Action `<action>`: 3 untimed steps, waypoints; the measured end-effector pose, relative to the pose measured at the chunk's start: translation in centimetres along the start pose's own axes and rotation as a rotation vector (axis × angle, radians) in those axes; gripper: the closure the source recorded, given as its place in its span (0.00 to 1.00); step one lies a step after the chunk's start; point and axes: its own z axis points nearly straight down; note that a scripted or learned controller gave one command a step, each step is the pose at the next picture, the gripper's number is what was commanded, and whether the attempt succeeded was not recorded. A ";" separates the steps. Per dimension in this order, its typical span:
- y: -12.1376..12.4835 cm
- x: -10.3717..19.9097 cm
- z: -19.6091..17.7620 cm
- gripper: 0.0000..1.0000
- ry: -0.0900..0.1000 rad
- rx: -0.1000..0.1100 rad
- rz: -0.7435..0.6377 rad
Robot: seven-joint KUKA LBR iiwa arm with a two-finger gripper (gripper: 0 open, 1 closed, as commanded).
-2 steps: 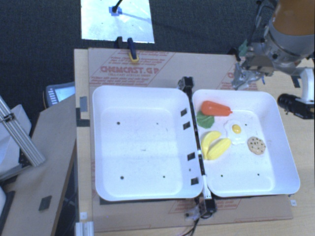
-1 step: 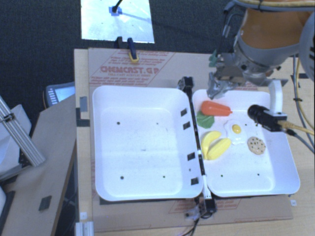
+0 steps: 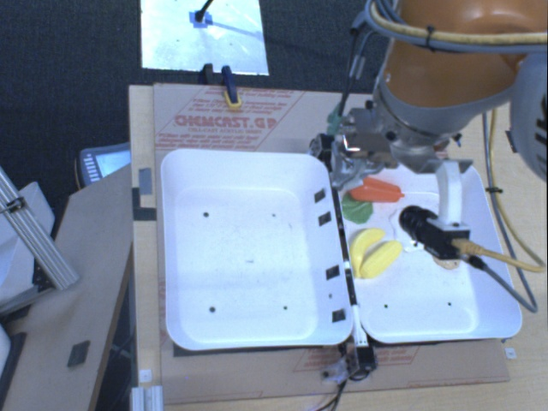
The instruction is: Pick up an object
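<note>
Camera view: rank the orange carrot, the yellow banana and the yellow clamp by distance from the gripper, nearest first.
1. Orange carrot, in the right bin, just below the gripper.
2. Yellow banana, lower in the same bin.
3. Yellow clamp, on the cardboard's far edge, left of the gripper.

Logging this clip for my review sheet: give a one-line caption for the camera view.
KUKA arm reaching from the right over the right bin, which holds an orange carrot, a green piece and a yellow banana.
</note>
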 end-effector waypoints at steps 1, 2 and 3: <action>-1.9 7.0 -5.2 1.00 0.001 -0.003 0.000; -2.4 11.6 -12.8 1.00 0.002 -0.005 0.002; -2.4 11.3 -12.4 0.00 -0.002 0.002 0.006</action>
